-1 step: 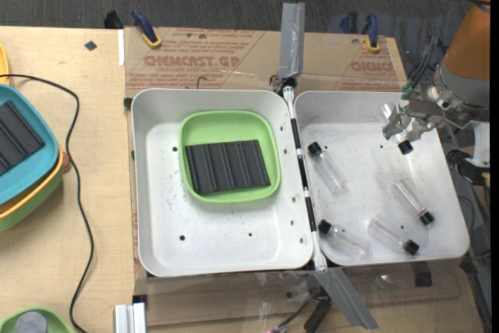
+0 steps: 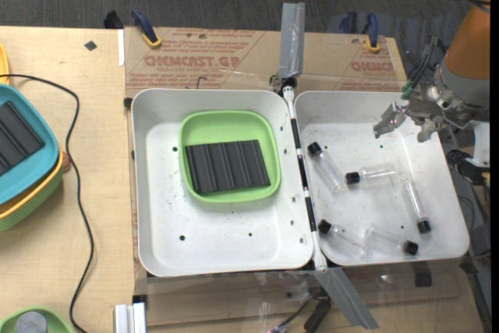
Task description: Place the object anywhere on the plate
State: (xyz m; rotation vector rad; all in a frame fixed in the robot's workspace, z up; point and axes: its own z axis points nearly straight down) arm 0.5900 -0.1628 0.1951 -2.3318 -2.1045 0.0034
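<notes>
- Task objects: several clear plastic tubes with black caps, loose on the floor of the right bin [image 2: 437, 168]. One tube [image 2: 323, 164] lies near the bin's left wall, one [image 2: 373, 176] near the middle, one [image 2: 415, 208] toward the right, and two more [image 2: 343, 238] [image 2: 390, 243] along the lower edge.
- None of the tubes is on the plate; all lie flat, apart from the hand.
- Plate [image 2: 231, 156]: green, squarish with rounded corners, in the upper middle of the left bin [image 2: 156, 214]. A dark ribbed slab [image 2: 228, 166] lies on it and covers most of its floor.
- Hand [image 2: 407, 123]: at the upper right of the frame, over the top right part of the right bin. Fingers spread apart, with nothing between them.
- Arm: grey wrist with the orange band [image 2: 472, 47] above it, entering from the right edge.
- The bins sit side by side on a cardboard sheet [image 2: 203, 58] held by clamps, on the wooden counter [image 2: 54, 51].
- Far left of the frame: a teal tray [image 2: 31, 140] stacked on others, with a black cable [image 2: 78, 168] running down the counter.
</notes>
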